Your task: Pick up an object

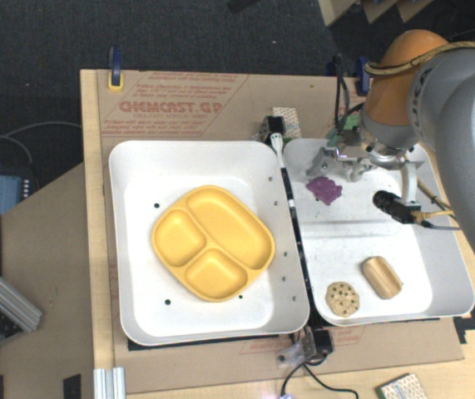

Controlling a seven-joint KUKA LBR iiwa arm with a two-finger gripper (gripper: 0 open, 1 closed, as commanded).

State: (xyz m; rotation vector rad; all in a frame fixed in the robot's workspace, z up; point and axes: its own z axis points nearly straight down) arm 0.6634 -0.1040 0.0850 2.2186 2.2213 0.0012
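From above, the gripper [338, 166] hangs over the far end of the right bin [441, 264], just beside a purple object [325, 189]; whether it is open or closed I cannot tell. Nearer the camera lie a cookie [342, 298] and a tan cylinder [381, 276], perhaps wood. The left bin [137, 189] holds a yellow divided plate [212, 241].

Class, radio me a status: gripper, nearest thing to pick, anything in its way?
Gripper over right bin, far end. Purple lump just beside it, lying on the bin floor. Cookie and tan block well apart, nothing blocking.
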